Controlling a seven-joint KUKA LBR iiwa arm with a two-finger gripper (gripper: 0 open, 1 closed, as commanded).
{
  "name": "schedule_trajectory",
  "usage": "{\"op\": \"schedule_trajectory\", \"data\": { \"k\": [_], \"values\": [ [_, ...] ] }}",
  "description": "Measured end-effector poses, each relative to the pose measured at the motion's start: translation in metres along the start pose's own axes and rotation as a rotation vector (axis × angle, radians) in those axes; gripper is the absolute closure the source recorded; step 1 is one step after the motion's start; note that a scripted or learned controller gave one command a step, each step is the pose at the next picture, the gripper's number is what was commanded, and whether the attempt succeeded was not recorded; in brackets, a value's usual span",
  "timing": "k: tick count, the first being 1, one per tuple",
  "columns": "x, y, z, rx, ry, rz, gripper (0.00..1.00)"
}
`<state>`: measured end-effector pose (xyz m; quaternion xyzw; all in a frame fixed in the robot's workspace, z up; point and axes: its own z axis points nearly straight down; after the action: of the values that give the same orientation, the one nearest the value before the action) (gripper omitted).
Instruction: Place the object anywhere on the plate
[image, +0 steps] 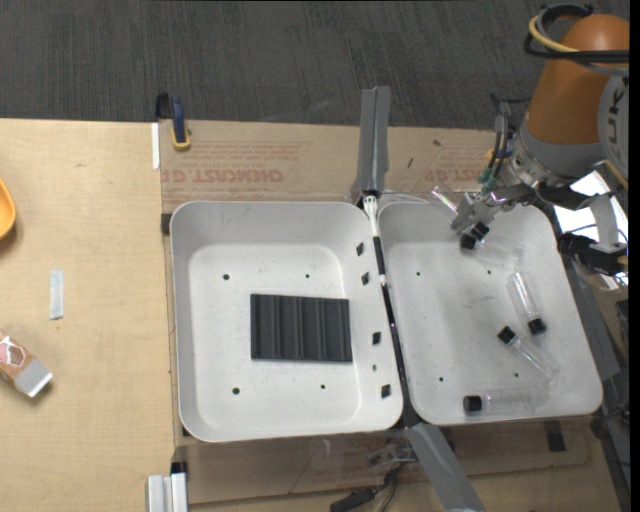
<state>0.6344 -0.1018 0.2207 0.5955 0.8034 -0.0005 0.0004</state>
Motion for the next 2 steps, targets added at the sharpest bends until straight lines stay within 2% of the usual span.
{"op": "schedule_trajectory", "data": {
  "k": [1,2],
  "values": [
    [0.06,0.044,-0.064,0.001,-0.001,0.287,1.0],
    [0.152,0.072,-0.07,0.002,-0.001,0.314,1.0]
  ]
}}
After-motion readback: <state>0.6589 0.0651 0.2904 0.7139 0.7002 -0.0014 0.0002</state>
